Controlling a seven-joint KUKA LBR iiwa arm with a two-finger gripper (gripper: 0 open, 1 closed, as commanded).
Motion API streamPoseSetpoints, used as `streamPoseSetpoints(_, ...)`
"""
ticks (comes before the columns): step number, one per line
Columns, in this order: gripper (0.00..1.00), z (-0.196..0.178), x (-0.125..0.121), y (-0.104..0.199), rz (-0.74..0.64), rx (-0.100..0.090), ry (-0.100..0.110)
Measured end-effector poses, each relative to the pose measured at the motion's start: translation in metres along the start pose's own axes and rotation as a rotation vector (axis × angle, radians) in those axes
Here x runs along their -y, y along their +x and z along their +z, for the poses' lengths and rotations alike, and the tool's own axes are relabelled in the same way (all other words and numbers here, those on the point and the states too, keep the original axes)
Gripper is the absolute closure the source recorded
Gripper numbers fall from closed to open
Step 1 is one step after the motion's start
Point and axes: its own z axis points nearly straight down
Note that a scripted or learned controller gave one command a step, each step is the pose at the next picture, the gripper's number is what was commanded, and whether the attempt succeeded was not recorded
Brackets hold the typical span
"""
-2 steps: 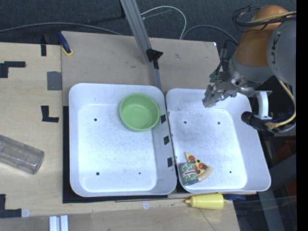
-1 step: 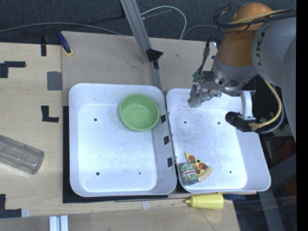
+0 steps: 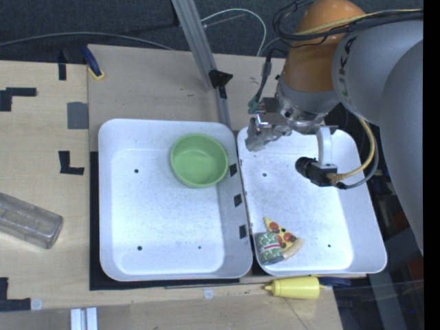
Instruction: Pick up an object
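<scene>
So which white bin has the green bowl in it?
The left bin holds the green bowl; the right bin holds a pizza slice toy.

No lettering, brand, number or sign can be read anywhere in the camera view. The small printed packet (image 3: 277,241) in the right bin (image 3: 357,253) carries a colourful pattern in red, yellow and green, but it is too small and blurred to make out any words on it. The yellow bottle (image 3: 297,288) on the bench (image 3: 137,81) in front of the bins shows no label that can be read, and the black tape marks (image 3: 67,162) on the bench form no legible characters
</scene>
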Motion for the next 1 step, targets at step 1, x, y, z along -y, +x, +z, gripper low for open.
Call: streamPoseSetpoints(1, 1.00, -0.0003, 0.0087, 0.0519, 0.001, 0.001, 0.002)
